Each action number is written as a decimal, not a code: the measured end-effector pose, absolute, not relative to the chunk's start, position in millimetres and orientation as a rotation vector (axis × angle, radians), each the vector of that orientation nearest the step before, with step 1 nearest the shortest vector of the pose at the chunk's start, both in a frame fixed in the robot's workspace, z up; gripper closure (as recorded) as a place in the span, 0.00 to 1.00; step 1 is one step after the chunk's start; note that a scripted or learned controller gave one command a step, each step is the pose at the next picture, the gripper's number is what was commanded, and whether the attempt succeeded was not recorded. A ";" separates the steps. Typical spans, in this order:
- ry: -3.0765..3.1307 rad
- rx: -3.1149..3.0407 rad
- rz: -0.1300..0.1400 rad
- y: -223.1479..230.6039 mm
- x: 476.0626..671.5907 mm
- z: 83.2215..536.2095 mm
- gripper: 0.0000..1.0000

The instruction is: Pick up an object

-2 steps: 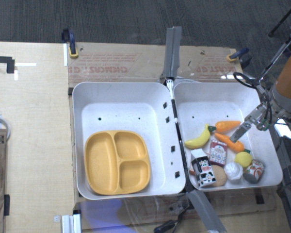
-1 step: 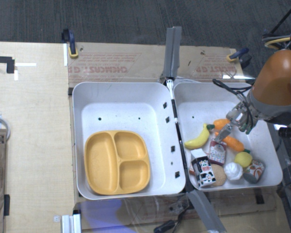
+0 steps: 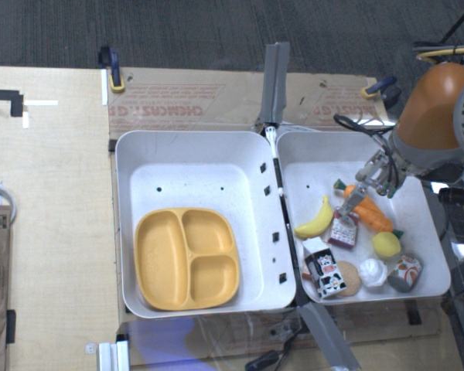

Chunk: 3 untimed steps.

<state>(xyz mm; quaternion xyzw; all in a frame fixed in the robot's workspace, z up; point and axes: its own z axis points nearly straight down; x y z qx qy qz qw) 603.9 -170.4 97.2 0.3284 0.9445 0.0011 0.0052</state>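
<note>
The hand (image 3: 369, 185) partly hides the carrot (image 3: 371, 216) beneath it.

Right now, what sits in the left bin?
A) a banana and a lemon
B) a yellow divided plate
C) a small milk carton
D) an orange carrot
B: the yellow divided plate lies in the left bin; the banana, lemon, carton and carrot are all in the right bin.

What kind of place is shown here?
Probably a robotics lab bench: two white bins clamped side by side, toy food such as a banana, and a robot arm reaching in.
</note>
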 end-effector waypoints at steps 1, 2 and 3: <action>2.954 1.031 0.007 -170.1 604.7 106.9 1.00; 2.954 1.031 0.007 -170.1 604.7 106.9 0.00; 2.950 1.033 0.009 -170.5 605.8 116.8 1.00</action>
